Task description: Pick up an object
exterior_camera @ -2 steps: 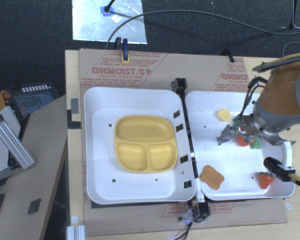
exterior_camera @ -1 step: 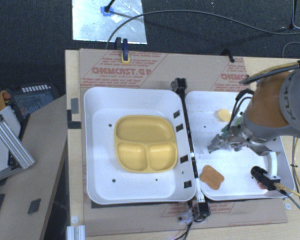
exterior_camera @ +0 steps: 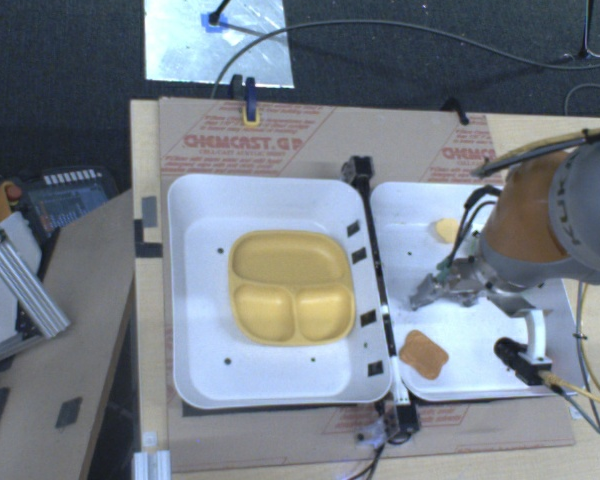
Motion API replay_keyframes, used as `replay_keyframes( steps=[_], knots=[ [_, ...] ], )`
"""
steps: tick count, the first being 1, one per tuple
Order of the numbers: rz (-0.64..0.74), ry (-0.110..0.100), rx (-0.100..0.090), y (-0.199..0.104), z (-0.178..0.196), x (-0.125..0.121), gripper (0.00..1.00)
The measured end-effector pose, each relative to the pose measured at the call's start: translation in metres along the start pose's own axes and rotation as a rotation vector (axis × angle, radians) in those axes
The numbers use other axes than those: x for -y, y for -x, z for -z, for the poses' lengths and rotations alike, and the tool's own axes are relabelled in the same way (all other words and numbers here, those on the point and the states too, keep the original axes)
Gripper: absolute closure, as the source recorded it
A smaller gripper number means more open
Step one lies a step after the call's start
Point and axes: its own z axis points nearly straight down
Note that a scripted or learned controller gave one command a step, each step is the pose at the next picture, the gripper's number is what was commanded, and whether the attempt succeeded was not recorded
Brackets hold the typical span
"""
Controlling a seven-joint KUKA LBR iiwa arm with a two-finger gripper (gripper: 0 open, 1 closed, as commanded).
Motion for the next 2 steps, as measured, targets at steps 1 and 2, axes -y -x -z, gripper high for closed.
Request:
replay_keyframes(
  steps=[1,2],
  knots=[
    [0.000,0.004,0.001,0.000,0.012,-0.001,1.00],
    [0.003,0.006,0.002,0.003,0.055,-0.006,1.00]
  ],
)
